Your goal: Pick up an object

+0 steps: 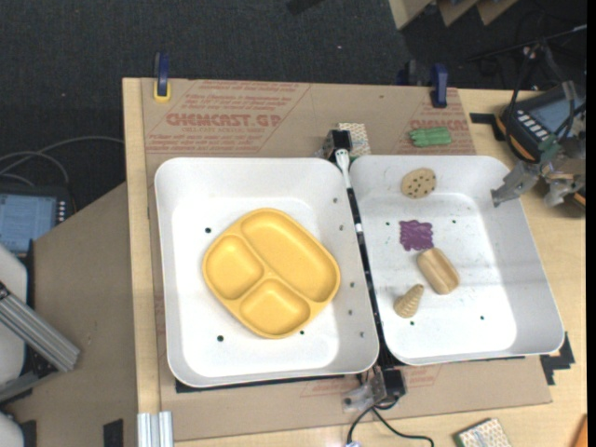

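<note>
- Grey tool over right bin upper-right rim; finger spread cannot be told
- Cookie left of tool; purple piece, tan cylinder, cone lower-left of tool
- Yellow tray, left bin, far left of tool

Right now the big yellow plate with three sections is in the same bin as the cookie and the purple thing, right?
Not quite. The camera view shows the yellow plate alone in the left bin. The cookie and the purple thing lie in the right bin. The plate does have three sections.
</note>
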Controlling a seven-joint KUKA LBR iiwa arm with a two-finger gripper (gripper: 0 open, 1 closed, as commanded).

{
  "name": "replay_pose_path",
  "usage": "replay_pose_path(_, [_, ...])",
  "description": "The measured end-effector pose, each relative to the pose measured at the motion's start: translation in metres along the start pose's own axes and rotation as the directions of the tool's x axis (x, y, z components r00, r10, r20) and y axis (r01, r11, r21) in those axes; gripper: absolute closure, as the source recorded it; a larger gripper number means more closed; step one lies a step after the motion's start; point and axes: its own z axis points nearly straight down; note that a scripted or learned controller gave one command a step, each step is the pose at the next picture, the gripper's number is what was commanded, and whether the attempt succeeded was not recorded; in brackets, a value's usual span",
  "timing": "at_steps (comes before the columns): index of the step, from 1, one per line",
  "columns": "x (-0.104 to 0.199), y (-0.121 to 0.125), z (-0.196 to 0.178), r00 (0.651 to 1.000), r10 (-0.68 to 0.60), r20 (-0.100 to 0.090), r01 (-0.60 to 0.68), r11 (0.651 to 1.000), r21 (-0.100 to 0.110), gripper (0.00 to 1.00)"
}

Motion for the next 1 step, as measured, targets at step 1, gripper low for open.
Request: replay_pose_path(1, [0.0734,-0.0854,0.0087,1.0,-0.003,-0.005,0.003,1.0,0.007,0.0])
